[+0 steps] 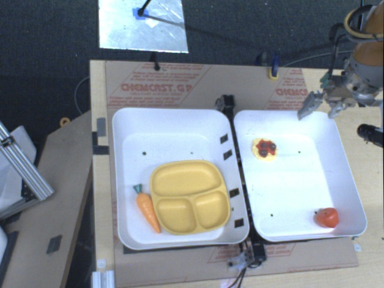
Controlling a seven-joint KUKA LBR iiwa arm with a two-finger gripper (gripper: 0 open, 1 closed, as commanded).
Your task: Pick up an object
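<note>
My gripper (321, 105) hangs over the far right corner of the right bin (300, 221), its two grey fingers spread apart with nothing between them. A small yellow disc with dark red berries (264, 149) lies in the bin's far left part, well left of and below the gripper. A red tomato-like object (326, 218) rests near the bin's front right corner. In the left bin (129, 161), an orange carrot (147, 209) lies beside a yellow divided plate (157, 182).
The arm's orange band and grey wrist (363, 53) stand above the right bin's far right edge. A shiny metal sheet (142, 17) lies on the dark floor beyond the bench. Cables run along the bench's far edge.
</note>
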